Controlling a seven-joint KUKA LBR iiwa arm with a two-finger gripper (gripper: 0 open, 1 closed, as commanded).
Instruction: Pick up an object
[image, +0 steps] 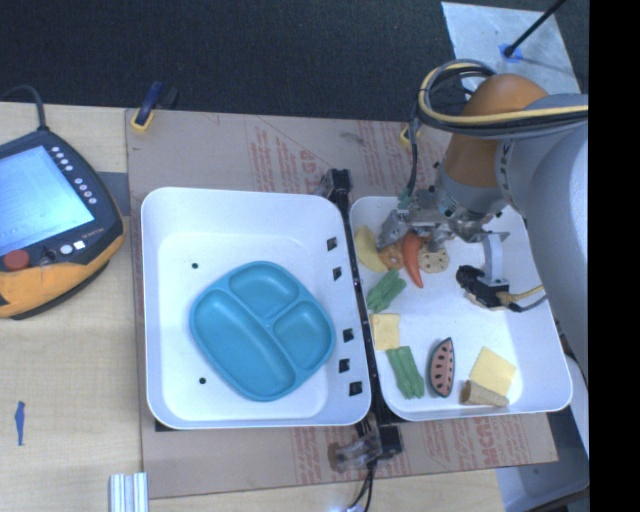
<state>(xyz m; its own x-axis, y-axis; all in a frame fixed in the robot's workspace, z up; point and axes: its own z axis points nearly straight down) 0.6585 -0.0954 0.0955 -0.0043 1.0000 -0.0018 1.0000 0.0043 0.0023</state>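
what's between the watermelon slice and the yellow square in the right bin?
In the camera view, a green bean piece lies between the watermelon slice and the yellow square, just below the square and left of the slice.

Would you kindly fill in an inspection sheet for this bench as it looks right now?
Surface: wooden bench with a cardboard sheet under two white bins.
Job's things: right bin holds a carrot, a green pod, a green bean piece, a yellow square, a watermelon slice and a cheese wedge.
Clutter: left bin holds a blue divided plate.
Grippers: gripper low over the carrot at the right bin's far end; finger state unclear.
Cables: yellow-and-black hose looped on the arm.
Surroundings: teach pendant at left, dark floor behind.
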